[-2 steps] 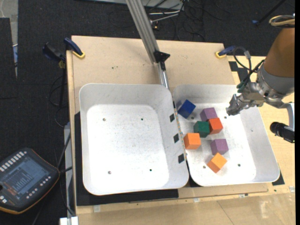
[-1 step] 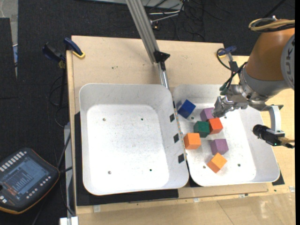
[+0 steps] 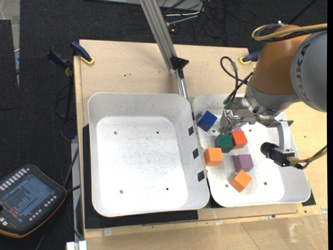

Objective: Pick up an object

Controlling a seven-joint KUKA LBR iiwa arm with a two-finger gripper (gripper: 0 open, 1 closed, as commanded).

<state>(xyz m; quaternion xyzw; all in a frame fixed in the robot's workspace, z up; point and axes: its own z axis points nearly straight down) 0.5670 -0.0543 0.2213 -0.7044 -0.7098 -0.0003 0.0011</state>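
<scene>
**A:** Where do you stand with the pick?

**B:** You're at the approach, by my reading. Your pincer [image 3: 229, 125] hangs over the right bin [image 3: 296, 191], just above the green block [image 3: 225, 142] and close beside the red-orange block [image 3: 239, 138]. Nothing is lifted; every block looks to be resting on the bin floor.

**A:** Is the pincer spread or clenched?

**B:** You cannot tell from this angle. The wrist and its cabling cover the tips, so treat it as unknown.

**A:** So what does the next move ask of you?

**B:** A clean descent onto one block. The green and the red-orange ones touch or nearly touch, so you risk straddling both or nudging one aside. The blue block [image 3: 207, 121], at the far left of that bin, stands apart and would be easier. So would the purple block [image 3: 243, 162] or the nearer orange block [image 3: 241, 180].

**A:** And the things themselves?

**B:** Small cubes, matte, flat-faced with crisp edges, likely foam or painted wood. A second orange block [image 3: 213, 155] sits by the bin's left wall. The bins are shallow white trays with rounded corners and a faintly speckled floor; the left bin [image 3: 104, 108] is the larger. The bench [image 3: 130, 66] beneath is pale, bare wood.
</scene>
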